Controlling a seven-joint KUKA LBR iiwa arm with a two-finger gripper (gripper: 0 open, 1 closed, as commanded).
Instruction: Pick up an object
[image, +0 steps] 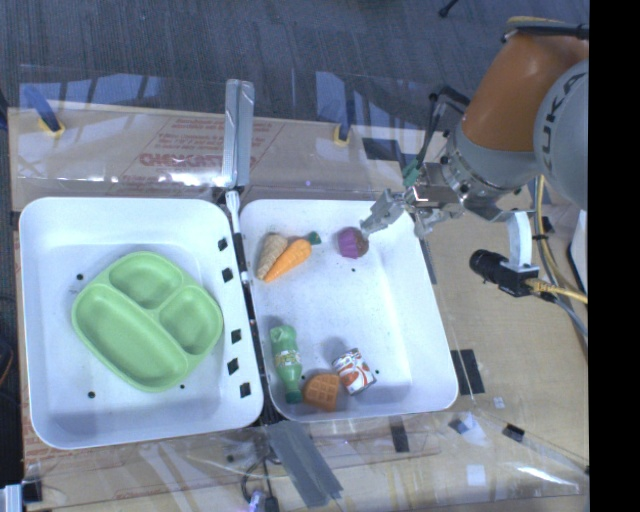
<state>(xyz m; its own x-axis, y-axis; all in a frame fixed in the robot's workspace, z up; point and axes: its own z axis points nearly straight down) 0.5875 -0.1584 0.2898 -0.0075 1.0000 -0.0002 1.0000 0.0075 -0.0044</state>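
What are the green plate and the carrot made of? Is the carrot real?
The green plate looks like smooth moulded plastic: one even colour, with soft shine on its three compartments. The carrot is probably a plastic toy: its orange is flat and uniform, though that is hard to confirm from here.

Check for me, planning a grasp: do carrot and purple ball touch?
Apart. Camera view shows white bin floor between carrot and purple ball.

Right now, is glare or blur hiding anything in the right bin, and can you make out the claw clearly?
Camera view: even light, soft shadows, no glare on the right bin; carrot, purple item, bottle and can read sharp. Reflections streak the clear sheet at the bench's front edge. The claw is slightly soft.
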